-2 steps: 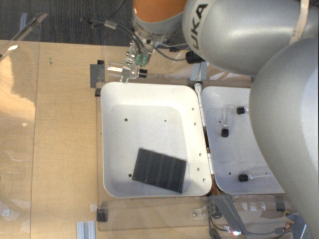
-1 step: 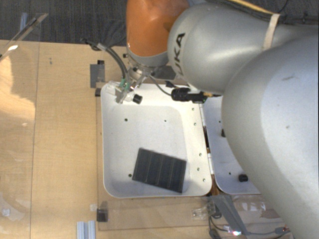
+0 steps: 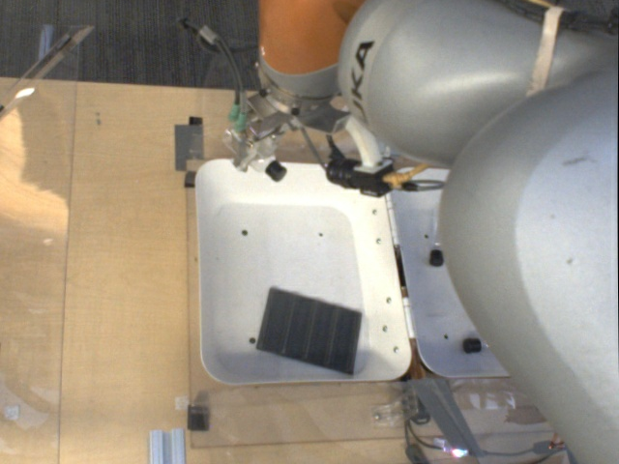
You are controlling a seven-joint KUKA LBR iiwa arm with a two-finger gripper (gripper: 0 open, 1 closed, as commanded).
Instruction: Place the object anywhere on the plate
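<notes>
Black ribbed rectangular plate point(image 3: 309, 331) lies in glossy white bin point(image 3: 222, 259).

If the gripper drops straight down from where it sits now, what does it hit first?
Probably the far rim of the left bin. The gripper hangs over that bin's far-left corner, well away from the dark ridged plate near the front. Depth is hard to judge from this slant, so it might land just inside on bare floor.

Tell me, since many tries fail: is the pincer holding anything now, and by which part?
It cannot be told. The pincer sits above the far rim of the left bin, too small and cluttered to read. The dark ridged plate lies untouched in that bin.
</notes>
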